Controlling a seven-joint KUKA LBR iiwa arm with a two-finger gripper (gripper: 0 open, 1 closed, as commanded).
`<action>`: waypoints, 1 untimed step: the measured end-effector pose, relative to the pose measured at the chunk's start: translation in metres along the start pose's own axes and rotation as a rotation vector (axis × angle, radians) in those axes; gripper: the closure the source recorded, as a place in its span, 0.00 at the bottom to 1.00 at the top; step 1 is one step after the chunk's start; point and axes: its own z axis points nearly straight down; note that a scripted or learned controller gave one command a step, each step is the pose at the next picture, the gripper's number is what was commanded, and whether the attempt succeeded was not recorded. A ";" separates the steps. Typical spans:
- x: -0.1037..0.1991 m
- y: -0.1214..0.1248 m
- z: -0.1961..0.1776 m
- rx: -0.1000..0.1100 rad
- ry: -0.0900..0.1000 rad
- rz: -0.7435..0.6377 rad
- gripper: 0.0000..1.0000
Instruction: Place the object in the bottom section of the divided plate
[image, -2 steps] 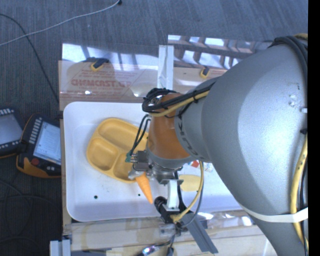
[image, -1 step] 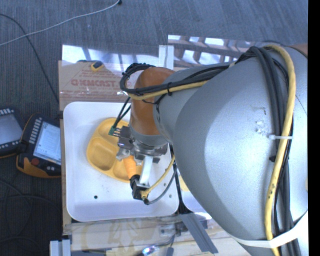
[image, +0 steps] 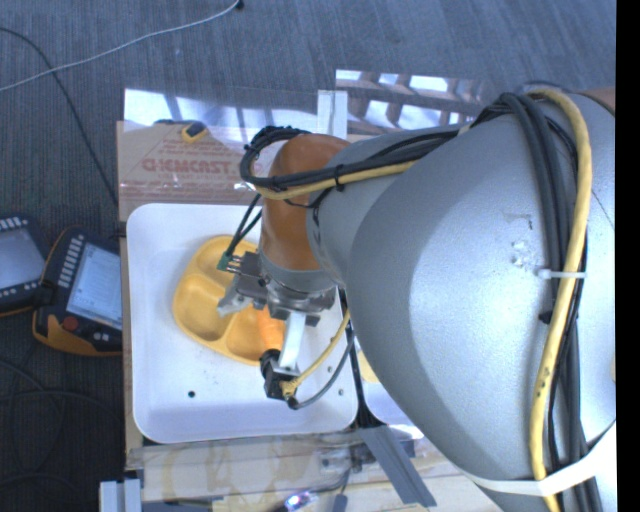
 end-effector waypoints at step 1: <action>0.057 0.043 0.004 -0.002 -0.002 -0.164 0.00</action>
